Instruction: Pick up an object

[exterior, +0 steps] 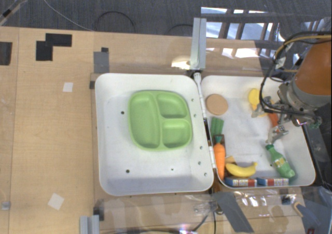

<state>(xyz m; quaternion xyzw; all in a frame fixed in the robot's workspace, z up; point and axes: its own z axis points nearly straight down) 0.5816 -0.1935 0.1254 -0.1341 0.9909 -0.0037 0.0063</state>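
End effector (278, 133) hangs low over the green bottle (280, 162), ready to grab; I cannot tell its grip.

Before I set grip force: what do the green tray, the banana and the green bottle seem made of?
Green tray: probably moulded plastic, matte, uniform colour, rounded compartments. Banana: likely plastic toy food, smooth with even yellow, though real fruit can't be excluded. Green bottle: seemingly glossy plastic, with a lighter label; too small to be sure.
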